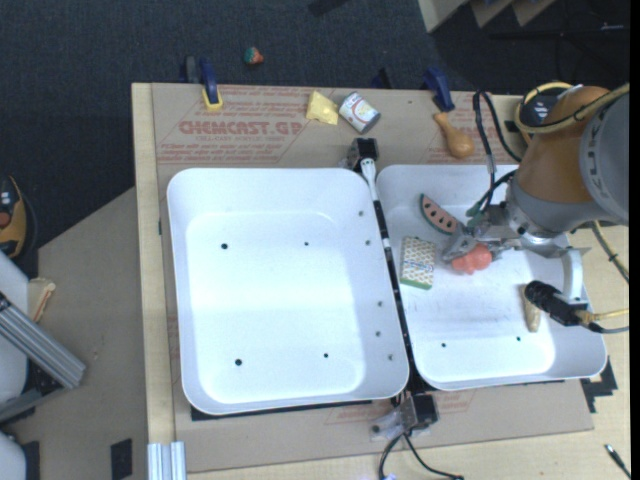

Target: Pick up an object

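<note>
White bins, two, side by side: left bin (270, 288), right bin (480, 348). In right bin, left to right: one patterned green-white packet (419, 261), long axis near vertical in view; one watermelon-slice toy (437, 214), curved, running diagonally; one red-orange toy (472, 259), long axis roughly horizontal. Gripper (468, 249) directly over red-orange toy, fingers spread on either side, touching or just above it; actual grasp unclear.

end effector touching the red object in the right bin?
Touching. Camera view shows the end effector fingers right against the red object in the right bin, no gap; a grasp isn't confirmed.
</note>
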Tool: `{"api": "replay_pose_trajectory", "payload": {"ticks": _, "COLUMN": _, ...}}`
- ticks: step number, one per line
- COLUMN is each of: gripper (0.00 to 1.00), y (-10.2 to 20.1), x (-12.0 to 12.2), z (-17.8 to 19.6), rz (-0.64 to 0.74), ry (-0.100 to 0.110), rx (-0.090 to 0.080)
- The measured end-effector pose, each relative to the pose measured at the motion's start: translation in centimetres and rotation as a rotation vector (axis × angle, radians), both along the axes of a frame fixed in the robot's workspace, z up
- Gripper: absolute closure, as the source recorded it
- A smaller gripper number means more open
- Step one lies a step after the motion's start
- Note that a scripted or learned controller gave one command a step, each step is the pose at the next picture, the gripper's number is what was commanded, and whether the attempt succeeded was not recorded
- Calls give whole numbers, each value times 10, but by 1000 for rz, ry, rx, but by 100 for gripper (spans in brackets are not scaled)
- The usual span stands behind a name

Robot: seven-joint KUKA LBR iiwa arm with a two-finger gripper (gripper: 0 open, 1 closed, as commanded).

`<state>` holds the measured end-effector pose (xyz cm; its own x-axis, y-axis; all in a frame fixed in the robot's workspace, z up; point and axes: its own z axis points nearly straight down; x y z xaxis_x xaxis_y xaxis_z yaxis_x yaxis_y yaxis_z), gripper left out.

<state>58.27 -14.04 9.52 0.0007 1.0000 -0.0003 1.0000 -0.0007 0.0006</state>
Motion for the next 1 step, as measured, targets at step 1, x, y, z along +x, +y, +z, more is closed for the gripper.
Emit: {"api": "replay_pose_trajectory", "payload": {"ticks": 1, "gripper": 100, "y": 80, "x": 18, "z": 145, "rz": 10, "ry": -15, "rx": 1}}
